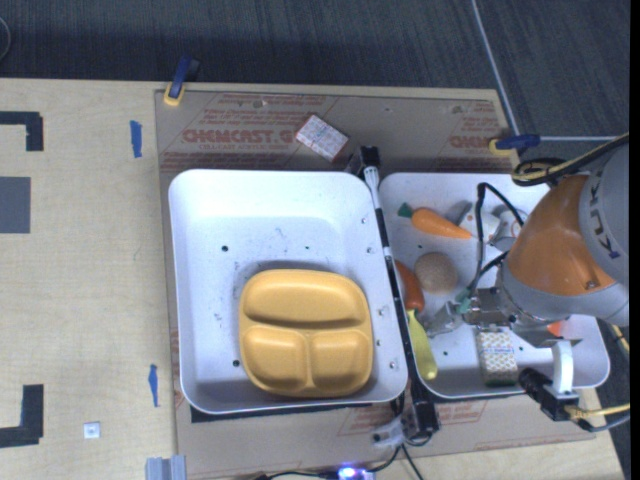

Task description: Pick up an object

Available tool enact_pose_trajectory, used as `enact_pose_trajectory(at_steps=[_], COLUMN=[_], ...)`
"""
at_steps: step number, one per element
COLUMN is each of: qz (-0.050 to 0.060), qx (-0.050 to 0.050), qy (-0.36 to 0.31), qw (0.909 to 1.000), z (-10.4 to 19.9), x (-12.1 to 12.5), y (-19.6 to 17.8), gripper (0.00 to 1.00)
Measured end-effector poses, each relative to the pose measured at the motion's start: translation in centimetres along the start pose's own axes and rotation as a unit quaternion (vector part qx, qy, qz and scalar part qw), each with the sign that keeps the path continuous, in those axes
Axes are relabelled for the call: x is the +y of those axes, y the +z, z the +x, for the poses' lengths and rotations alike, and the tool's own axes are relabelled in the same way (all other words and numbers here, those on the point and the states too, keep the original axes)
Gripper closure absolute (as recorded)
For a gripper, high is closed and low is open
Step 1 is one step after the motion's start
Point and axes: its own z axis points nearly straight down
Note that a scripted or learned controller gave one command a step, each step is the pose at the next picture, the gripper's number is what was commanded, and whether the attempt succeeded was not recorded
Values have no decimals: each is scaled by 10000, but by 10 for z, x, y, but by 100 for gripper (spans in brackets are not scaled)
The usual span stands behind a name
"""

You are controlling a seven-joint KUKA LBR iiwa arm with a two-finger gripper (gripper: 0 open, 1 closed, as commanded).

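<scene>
My gripper (pixel 455 313) hangs low over the middle of the right bin (pixel 590 368), under the arm's orange band (pixel 560 243). Just up and left of it lies a round beige object (pixel 433 270). A carrot (pixel 437 224) with a green top rests at the bin's far side. Along the left wall lie a red-orange piece (pixel 410 286) and, nearer the front, a yellow banana-like piece (pixel 422 348). A small patterned block (pixel 497 353) sits right of the gripper, partly under the arm. Nothing in the view shows an object held.
The left bin (pixel 200 208) holds a large yellow compartment tray (pixel 305 330) toward its front. A small patterned card (pixel 321 137) lies on the cardboard behind the bins. Black cables run over the right bin's far side (pixel 495 208).
</scene>
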Motion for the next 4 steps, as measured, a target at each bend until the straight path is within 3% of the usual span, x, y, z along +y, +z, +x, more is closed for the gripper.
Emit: enact_pose_trajectory(at_steps=[4], qz=[-1], qx=[-1], qy=[-4], qw=[10000], z=[0], x=[0], y=[0], gripper=[0])
